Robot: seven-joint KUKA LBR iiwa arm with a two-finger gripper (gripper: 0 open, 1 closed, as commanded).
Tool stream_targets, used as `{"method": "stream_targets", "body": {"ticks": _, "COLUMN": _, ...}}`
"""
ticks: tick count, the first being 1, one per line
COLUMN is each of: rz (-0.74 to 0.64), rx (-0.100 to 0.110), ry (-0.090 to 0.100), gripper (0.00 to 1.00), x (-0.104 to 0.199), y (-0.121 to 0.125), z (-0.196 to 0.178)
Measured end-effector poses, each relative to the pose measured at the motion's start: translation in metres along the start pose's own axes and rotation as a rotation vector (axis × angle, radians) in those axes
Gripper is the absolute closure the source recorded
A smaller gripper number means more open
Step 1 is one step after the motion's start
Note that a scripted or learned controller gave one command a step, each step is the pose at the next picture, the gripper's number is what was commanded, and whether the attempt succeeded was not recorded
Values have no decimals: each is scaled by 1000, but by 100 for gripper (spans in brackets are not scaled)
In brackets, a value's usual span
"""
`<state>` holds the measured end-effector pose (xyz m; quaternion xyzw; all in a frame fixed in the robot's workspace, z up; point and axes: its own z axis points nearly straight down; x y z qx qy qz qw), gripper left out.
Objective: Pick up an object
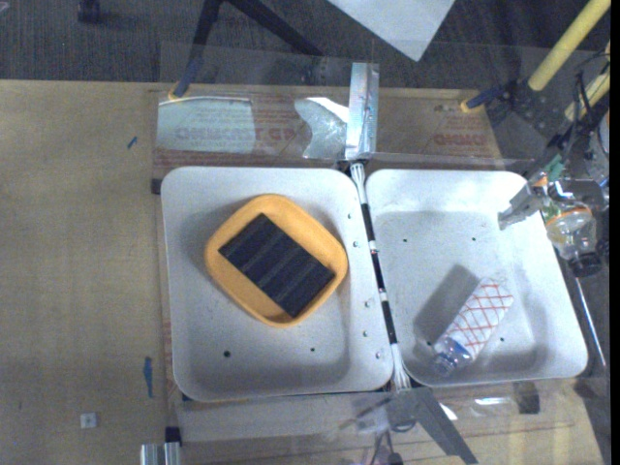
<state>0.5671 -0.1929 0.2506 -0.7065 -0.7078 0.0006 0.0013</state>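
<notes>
Currently claw (523,206) over right bin (572,352) edge; opening unclear, touching nothing visible.

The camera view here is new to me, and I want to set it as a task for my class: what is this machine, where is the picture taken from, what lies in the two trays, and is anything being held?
One camera, fixed above a wooden bench, looks down at a slant. On the bench sit two shallow white bins side by side. The left bin holds an orange pad with a dark ribbed panel. The right bin holds a small plastic bottle with a red-patterned label, lying on its side. The machine is a robot arm reaching in from the right; its gripper, a two-finger claw, sits over the right bin's far right corner, apart from the bottle. Nothing can be seen between its fingers.
</notes>
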Motion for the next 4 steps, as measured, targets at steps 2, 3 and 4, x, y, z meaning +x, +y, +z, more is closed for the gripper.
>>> {"method": "stream_targets", "body": {"ticks": 2, "rz": -79, "rx": -9, "ry": -4, "gripper": 0, "x": -1, "y": -57, "z": 153}}
{"method": "stream_targets", "body": {"ticks": 3, "rz": -75, "rx": -12, "ry": -5, "gripper": 100, "x": -3, "y": -58, "z": 143}}
{"method": "stream_targets", "body": {"ticks": 4, "rz": 57, "rx": -3, "ry": -2, "gripper": 100, "x": 20, "y": -34, "z": 62}}
